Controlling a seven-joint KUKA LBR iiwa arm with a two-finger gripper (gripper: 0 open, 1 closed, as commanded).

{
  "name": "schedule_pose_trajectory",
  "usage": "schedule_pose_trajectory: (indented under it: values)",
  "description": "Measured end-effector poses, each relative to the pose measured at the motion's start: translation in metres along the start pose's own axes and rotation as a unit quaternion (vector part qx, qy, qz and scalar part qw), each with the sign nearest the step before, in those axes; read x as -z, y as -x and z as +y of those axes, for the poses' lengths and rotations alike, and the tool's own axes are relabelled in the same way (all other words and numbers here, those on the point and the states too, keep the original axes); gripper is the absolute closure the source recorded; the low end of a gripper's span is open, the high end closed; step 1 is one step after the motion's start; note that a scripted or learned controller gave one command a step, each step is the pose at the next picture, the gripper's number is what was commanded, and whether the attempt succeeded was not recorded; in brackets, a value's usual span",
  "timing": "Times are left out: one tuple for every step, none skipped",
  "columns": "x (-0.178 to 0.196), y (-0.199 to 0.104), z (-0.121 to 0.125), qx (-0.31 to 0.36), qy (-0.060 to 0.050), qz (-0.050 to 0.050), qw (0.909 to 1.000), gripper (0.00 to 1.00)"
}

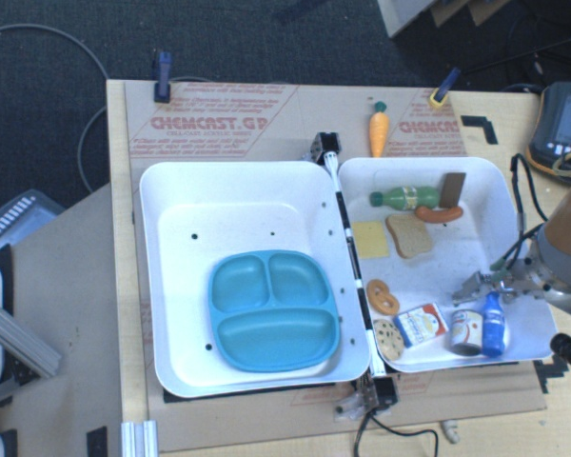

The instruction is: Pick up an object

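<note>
You get bright, even light here. The white bins (171, 255) at centre glare a little and lose surface detail, while the dark floor (266, 27) toward 12 o'clock stays dim. Shadows are soft and short. Focus is mildly soft throughout, and the arm (561, 246) at 3 o'clock looks blurred.

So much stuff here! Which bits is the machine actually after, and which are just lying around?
Part of the job (loose things in the right bin, any could be picked):
green bottle, sausage, cheese slice, bread slice, pretzel, cookie, carton, can, blue bottle, and the pincer above them.

Just lying about:
blue divided plate, toy carrot on the bench.
</note>
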State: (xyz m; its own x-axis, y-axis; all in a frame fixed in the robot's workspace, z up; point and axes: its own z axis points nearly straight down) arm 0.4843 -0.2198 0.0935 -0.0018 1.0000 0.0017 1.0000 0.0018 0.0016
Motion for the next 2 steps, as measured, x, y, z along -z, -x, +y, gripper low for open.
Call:
schedule_pose_trajectory:
  values:
    - [-0.009, -0.105, 0.003, 0.000, -0.002, 0.000, 1.0000, 0.00]
    - [-0.009, -0.115, 0.086, 0.000, 0.000, -0.001, 1.0000, 0.00]
